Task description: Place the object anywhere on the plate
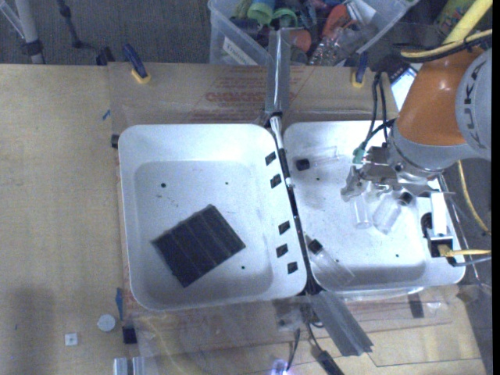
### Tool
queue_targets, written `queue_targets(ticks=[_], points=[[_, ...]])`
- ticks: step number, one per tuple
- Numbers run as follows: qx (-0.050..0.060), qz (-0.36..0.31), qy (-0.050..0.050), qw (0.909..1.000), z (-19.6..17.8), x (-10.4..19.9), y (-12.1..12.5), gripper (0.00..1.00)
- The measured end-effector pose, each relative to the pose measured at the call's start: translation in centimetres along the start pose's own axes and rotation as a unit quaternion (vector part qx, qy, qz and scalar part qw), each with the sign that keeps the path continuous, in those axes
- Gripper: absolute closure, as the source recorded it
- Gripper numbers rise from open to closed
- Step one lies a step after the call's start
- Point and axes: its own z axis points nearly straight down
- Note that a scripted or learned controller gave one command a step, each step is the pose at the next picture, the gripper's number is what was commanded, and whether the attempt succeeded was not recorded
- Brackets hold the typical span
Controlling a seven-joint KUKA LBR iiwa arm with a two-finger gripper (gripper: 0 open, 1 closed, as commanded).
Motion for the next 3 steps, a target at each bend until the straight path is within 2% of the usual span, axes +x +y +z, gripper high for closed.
queue_targets(ticks=[1,2,3], points=[[0.000,0.252,-0.001,0.9677,1.0,4.6,3.9,1.00],[0.001,0.215,-0.001,0.9767,1.0,11.2,8.3,1.00],[-0.001,0.506,0.000,0.8627,-11.3,15.2,9.1,1.00]])
